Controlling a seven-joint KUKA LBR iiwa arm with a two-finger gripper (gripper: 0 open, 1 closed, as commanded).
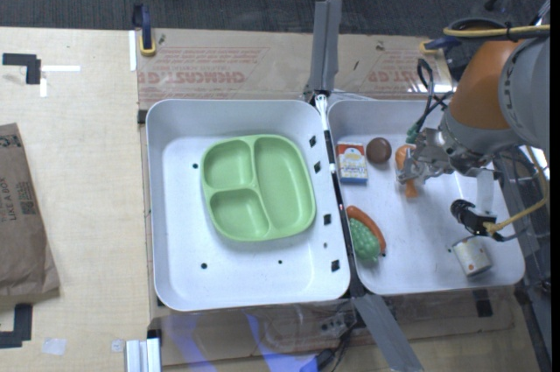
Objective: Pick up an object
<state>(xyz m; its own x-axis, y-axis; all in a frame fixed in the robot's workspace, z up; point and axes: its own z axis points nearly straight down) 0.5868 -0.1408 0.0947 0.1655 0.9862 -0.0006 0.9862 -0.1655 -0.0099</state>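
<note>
carrot (368, 223) | long axis slanting upper-left to lower-right | right bin (420, 261)

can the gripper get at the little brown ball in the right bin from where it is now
Probably yes. The brown ball lies in the open on the right bin floor, beside the small box, with nothing on top of it. The gripper hangs just to its right, by an orange object that crowds that side.

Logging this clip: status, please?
Hand low in right bin, beside orange ball. Grip unclear. Brown ball, small box close by.
</note>
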